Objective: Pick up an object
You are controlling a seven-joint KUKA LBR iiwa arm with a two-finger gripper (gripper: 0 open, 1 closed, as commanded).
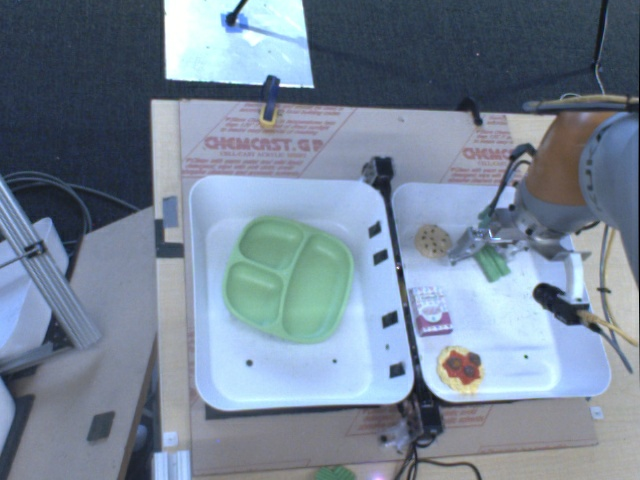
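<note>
In the right bin [575,368], my gripper [478,246] hangs low over the upper middle of the floor, below the grey arm with its orange band [560,153]. A small green block [492,265] lies right under the gripper, touching or nearly touching it; the view does not show whether it is gripped. A round cookie [432,240] sits just to the gripper's left. Nearer the front are a pink and white packet [431,310] and a small pizza [461,367].
The left bin [215,368] holds a green divided plate [290,278]. A black ridge with clips [390,268] separates the two bins. A black cable end [560,306] hangs from the arm over the right bin's right side.
</note>
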